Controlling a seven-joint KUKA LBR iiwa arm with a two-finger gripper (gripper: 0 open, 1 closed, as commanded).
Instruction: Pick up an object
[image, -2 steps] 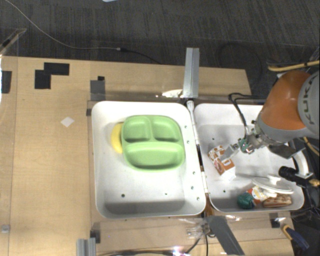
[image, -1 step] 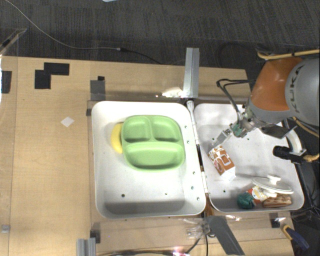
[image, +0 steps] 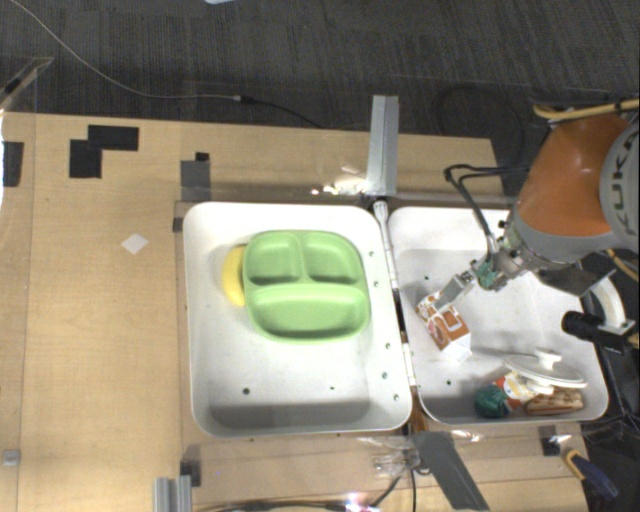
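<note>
Camera view looked down at a slant on a tan surface (image: 100, 330) that carried two shallow white bins side by side. Taking the metal divider post (image: 383, 145) between the bins as the landmark, the left bin (image: 290, 400) lay below and left of it and held a green divided plate (image: 303, 283), with a yellow object (image: 233, 277) tucked against the plate's far-left edge. The right bin (image: 440, 235) lay below and right of the post. In it the gripper (image: 447, 297) reached down from the grey and orange arm (image: 570, 190), its tip just above a small brown-and-white packet (image: 446, 322) lying near the bin's left wall. Whether the fingers were released or clenched could not be told. Lower right of the post, along that bin's near edge, sat a dark green object (image: 490, 402), a white utensil (image: 545, 368) and a reddish wrapper (image: 550, 403).
</note>
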